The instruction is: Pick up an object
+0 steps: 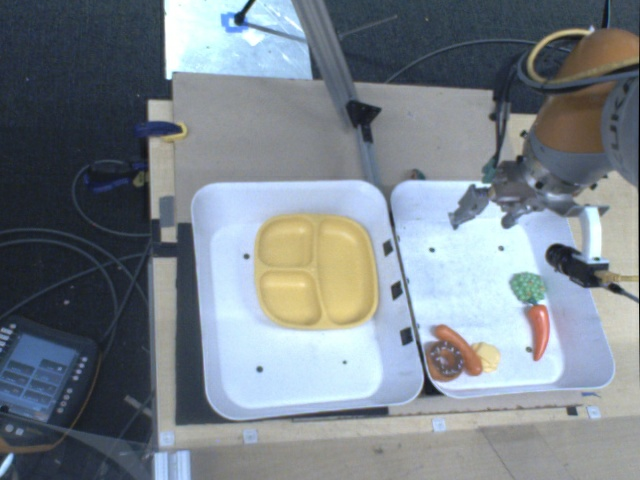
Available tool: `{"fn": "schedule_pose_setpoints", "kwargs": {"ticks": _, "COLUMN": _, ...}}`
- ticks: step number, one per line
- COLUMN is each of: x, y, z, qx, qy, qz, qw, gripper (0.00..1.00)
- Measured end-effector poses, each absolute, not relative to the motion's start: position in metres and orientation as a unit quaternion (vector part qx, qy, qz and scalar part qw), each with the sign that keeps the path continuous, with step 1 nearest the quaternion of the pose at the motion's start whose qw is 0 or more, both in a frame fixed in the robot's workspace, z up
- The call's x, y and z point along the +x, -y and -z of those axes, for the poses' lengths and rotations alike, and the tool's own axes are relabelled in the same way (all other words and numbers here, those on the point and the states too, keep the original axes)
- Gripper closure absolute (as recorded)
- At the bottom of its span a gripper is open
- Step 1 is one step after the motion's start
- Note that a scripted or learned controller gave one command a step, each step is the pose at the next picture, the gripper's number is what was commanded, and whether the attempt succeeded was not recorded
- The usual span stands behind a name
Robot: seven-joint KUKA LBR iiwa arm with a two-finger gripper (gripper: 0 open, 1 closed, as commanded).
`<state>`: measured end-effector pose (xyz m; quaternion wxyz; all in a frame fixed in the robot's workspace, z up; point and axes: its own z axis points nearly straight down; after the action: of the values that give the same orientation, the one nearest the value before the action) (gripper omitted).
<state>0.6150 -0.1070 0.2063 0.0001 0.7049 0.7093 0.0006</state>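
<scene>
1. Bins: two shallow white bins sit side by side on the bench; the left bin (pixel 225 368) bears a yellow divided plate (pixel 316 271) with three compartments, set near its middle.
2. The right bin (pixel 470 268) holds four small toy foods, all gathered toward its near and right parts.
3. Toy carrot (pixel 539 330): slim, orange-red, tapering to a point toward the near edge, with a green leafy top at its far end; it lies close to the bin's right wall.
4. Toy broccoli (pixel 527 287): a small green, bumpy floret just beyond the carrot's top, touching or nearly touching it; which, I cannot tell.
5. Toy sausage (pixel 457 347): an orange-red link lying at a slant near the bin's near-left corner.
6. Toy doughnut (pixel 443 361): a brown ring with pale specks, tucked against the sausage on its near-left side.
7. A small pale yellow piece (pixel 487 355) rests just right of the sausage's end; its kind is too small to tell.
8. Gripper (pixel 487 208): it hangs over the far part of the right bin, its two grey fingers spread apart with nothing between them, well apart from every toy.
9. The grey arm with its orange band (pixel 585 68) reaches in from the right.
</scene>
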Motion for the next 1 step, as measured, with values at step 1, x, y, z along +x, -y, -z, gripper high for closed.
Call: {"fn": "schedule_pose_setpoints", "kwargs": {"ticks": 1, "x": 0.6151, "y": 0.107, "z": -0.2064, "qx": 0.705, "qy": -0.709, "qz": -0.0008, "qw": 0.0, "gripper": 0.0}}
